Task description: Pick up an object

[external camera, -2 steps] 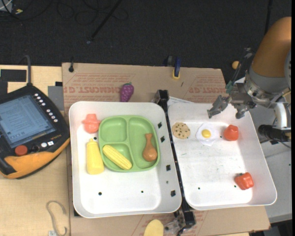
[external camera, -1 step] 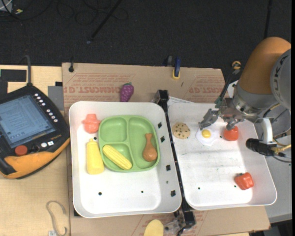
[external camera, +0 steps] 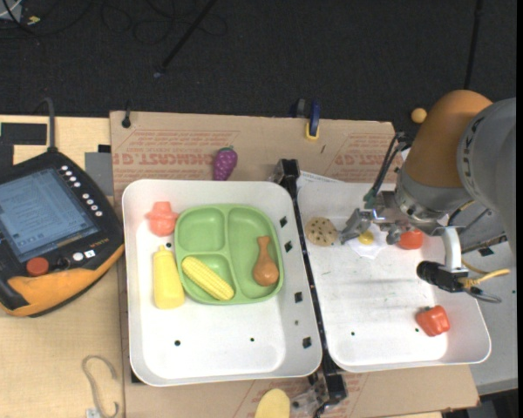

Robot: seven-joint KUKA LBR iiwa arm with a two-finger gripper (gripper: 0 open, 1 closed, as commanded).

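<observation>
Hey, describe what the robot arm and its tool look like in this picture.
The arm is bulky, rounded and grey, with an orange section above the wrist. Its tool is a small dark metal assembly with thin fingers, and a thin dark cable runs alongside it.

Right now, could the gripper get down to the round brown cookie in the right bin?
Probably yes. The round brown cookie lies flat on the white right bin, nothing on top, just left of the gripper.
</observation>
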